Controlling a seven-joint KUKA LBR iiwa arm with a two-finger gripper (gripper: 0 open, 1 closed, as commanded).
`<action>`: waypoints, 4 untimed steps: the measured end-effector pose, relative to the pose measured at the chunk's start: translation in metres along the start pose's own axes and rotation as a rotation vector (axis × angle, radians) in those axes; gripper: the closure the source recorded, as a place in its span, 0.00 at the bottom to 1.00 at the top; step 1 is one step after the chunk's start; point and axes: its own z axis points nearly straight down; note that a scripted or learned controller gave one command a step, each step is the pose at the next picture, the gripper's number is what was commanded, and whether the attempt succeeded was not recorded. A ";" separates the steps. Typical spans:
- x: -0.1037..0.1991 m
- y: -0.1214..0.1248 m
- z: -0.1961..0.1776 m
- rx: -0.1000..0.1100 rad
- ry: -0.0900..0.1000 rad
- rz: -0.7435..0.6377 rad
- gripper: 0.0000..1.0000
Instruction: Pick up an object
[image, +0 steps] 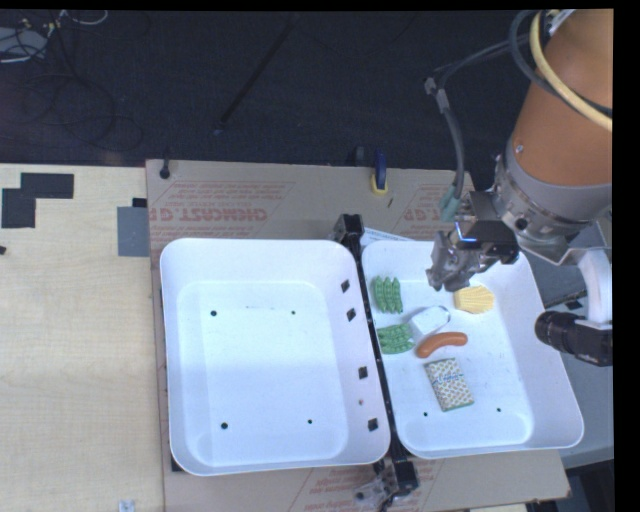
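- Wooden bench top (70, 350) at far L; black patches (40, 195) and a grey patch (131, 230) on it; can't tell what they are.
- Cardboard sheet (250, 195) under both bins; red print on it reads mirrored, mostly illegible.
- L bin (260, 360): white, shallow; a few small dark dots on its floor.
- Black clips (350, 232) along the seam btw the bins; blue-and-yellow clamp (379, 175) at the cardboard's far edge.
- R bin (500, 415): all loose things sit in its L and middle part.
- Upper green piece (387, 294) near the seam; lower green piece (395, 338) just nearer the camera; ribbed, exact kind unclear.
- White thing (430, 320) touching the lower green piece; pale on pale bin, outline hard to read.
- Orange sausage (441, 344) lying flat, just beside the white thing on the near side.
- Patterned block (449, 384) apart from the rest, nearer the front wall; pattern too fine to make out.
- Gripper (447, 272) low over the R bin's far part, btw the upper green piece and the yellow piece (474, 299), just beyond the white thing; tip dark and blurred; open or closed: can't tell; contact w/ anything: can't tell.
- Arm (560, 190) comes in from upper R, slanting down-left to the wrist; orange band is cut off by the frame's top.
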 end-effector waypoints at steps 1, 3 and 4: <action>0.023 0.006 0.053 -0.004 0.002 -0.004 1.00; 0.053 0.116 0.085 0.005 -0.001 -0.001 1.00; 0.023 0.041 0.109 -0.002 0.001 0.000 1.00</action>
